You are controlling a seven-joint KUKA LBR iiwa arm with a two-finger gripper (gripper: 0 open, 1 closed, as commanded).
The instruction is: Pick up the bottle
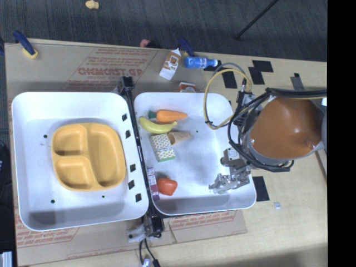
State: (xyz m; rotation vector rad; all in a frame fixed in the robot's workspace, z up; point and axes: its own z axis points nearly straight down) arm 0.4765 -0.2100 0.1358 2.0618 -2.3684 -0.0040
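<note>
Camera view from above has me looking down on the bottle [200, 63], which lies on its side on the worktop [278, 227] behind the right bin [192, 204], outside both bins. Its long axis runs left to right across the picture; I make out a blue body at the left end and a paler part toward the right, but I cannot tell which end is the cap. A small carton [170, 64] lies just beside its left end.

My end effector [228, 181] sits low in the near right corner of the right bin, well apart from the bottle. I cannot tell how wide it stands.

In that bin I see a carrot [171, 115], a banana [156, 126], a patterned box [162, 147] and a red thing [166, 186]. The left bin [28, 166] holds a yellow divided plate [88, 155].
</note>
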